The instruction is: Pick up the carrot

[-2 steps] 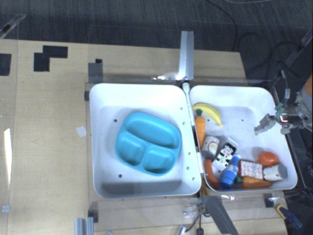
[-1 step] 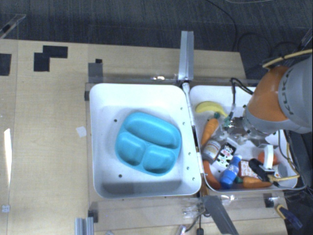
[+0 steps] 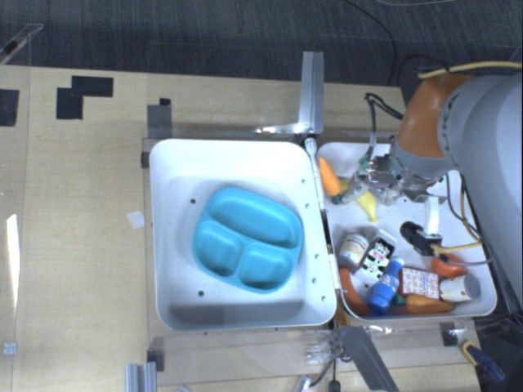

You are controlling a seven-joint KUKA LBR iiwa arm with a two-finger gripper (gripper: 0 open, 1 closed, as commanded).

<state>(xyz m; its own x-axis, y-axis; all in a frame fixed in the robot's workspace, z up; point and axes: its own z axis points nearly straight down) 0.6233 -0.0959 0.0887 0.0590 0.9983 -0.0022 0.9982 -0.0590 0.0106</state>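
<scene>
The carrot [image 3: 328, 177] is found in the right bin [image 3: 486, 288], at about ten o'clock of that bin, lying against the wall shared with the left bin [image 3: 176, 166], its length running roughly from eleven to five o'clock. It is judged to be a small toy or plastic piece: light, stiff, smooth and somewhat slippery, unlikely to be damaged by a firm pinch. A hold across its thicker middle, with the pinch set crosswise to its length, would seem safest; the tapered ends would be apt to squirt out. The nearness of the bin wall at its nine o'clock side leaves little room for a finger there, so a slip or a scrape on the rim is to be expected.

The hand [image 3: 377, 180] is seen just at three o'clock of the carrot, above a yellow piece [image 3: 367, 205]. Whether its fingers are apart or together cannot be told, since wires and the grey wrist [image 3: 482, 129] blur and cover them. Nothing can be made out between the fingers. The green bit at the carrot's lower end is too small to identify. A blue tray [image 3: 245, 237] lies in the left bin
</scene>
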